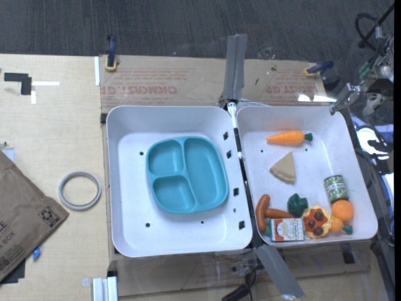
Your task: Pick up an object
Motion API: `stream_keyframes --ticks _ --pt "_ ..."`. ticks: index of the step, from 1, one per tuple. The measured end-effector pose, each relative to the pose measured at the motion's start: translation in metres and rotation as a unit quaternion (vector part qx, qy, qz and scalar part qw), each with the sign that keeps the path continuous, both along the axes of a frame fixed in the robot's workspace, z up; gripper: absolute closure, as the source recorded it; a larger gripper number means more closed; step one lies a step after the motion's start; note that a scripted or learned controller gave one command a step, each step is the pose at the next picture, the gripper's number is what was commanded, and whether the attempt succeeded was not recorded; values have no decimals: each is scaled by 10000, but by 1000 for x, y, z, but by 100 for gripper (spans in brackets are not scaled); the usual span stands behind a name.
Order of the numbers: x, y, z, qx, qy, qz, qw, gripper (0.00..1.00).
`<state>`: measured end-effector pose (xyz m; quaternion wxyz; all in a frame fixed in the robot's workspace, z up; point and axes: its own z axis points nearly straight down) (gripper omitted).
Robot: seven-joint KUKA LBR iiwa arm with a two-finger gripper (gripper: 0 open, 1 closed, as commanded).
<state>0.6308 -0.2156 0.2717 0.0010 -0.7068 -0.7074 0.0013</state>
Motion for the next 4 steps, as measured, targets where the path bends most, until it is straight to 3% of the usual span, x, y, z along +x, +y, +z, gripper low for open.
stream_keyframes --ticks 1,2,3,4 --pt "8 56 -118 -1 4 -232 9997 0" --pt "29 99 -177 -13 -27 790 9969 0" --pt "14 105 -136 2 -10 2133 9770 0" --pt "28 103 -181 -1 -14 1297 9916 0"
